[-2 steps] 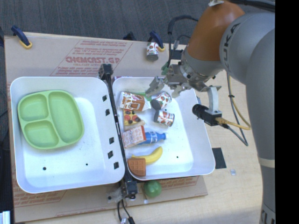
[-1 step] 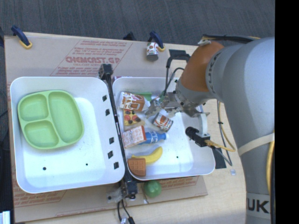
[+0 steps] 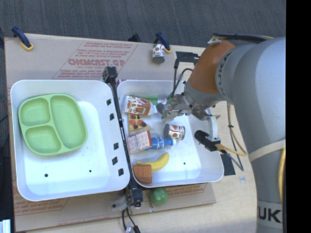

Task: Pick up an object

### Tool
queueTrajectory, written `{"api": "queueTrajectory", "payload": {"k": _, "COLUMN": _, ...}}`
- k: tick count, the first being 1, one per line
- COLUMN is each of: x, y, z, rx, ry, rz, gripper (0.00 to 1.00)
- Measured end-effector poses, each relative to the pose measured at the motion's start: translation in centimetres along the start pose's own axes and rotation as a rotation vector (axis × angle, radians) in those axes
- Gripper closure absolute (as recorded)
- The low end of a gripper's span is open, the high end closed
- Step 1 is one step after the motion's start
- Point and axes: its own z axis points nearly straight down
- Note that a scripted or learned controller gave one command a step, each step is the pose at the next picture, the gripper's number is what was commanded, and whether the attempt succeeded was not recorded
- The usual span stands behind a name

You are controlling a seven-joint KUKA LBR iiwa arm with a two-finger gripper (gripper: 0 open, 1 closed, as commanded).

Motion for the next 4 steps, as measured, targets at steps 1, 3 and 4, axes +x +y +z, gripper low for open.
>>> {"api": "queueTrajectory", "payload": {"k": 1, "x": -3.5, "y": -12.2, "z": -11.0, "rx": -0.004, "ry": 0.002, "rz": 0.006, "gripper": 1.0}}
{"api": "queueTrajectory", "payload": {"k": 3, "x": -4.2, "y": -2.3, "z": -10.2, "rx": -0.001, "ry": 0.002, "rz": 0.004, "gripper": 1.0}}
{"api": "queueTrajectory", "payload": {"k": 4, "x": -3.0, "y": -3.0, "z": -11.1, "rx": 0.0, "ry": 0.003, "rz": 0.002, "gripper": 1.0}}
